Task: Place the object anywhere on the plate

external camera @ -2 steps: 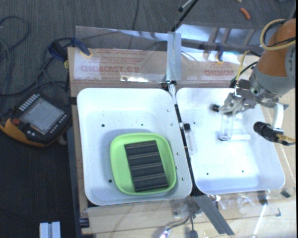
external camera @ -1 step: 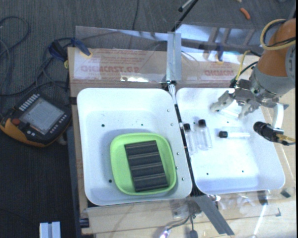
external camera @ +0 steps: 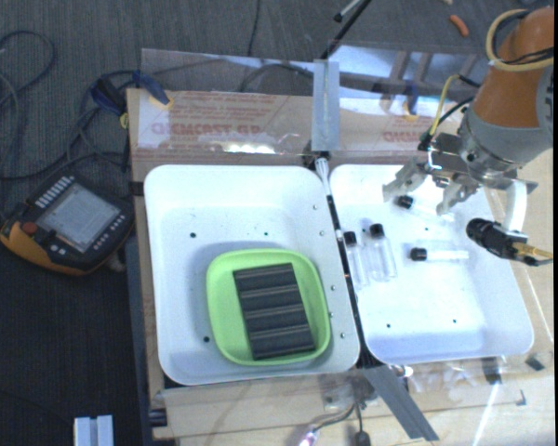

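A dark grey ridged block [external camera: 274,309] lies flat on the green plate [external camera: 219,282], which sits in the front part of the left bin [external camera: 177,212]. My gripper [external camera: 428,200] hangs over the back of the right bin [external camera: 484,323], far to the right of the plate. Its fingers are spread apart and nothing is between them. The grey wrist and the orange band rise above it at the top right.
Small clear vials with black caps [external camera: 378,247] lie near the left wall of the right bin, and a clear tube with a black cap [external camera: 437,254] lies at its middle. A black cylinder [external camera: 491,234] sticks out beside the gripper. A teach pendant [external camera: 70,221] rests on the floor at the left.
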{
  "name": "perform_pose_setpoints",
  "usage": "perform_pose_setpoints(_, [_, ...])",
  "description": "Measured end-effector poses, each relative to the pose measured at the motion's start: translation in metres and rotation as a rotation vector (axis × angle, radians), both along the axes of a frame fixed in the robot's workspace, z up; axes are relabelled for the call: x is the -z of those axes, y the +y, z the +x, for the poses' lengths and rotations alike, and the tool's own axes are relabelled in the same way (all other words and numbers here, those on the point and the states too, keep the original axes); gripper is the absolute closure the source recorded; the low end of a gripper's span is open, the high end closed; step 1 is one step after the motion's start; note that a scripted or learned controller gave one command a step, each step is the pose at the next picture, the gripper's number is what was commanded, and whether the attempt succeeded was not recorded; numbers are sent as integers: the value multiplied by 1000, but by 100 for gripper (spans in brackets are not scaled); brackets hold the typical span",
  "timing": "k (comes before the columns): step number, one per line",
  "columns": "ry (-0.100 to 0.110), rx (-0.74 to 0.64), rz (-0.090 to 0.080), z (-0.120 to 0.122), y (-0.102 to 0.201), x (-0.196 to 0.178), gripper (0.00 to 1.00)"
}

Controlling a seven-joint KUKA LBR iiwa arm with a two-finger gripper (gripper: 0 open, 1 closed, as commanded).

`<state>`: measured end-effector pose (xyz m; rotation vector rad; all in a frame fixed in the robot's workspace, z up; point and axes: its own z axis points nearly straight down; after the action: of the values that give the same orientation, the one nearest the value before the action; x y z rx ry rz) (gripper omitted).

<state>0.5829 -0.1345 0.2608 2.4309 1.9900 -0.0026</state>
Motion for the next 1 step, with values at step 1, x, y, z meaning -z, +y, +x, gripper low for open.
perform_pose_setpoints(1, [-1,112,-2,16,46,-122,0])
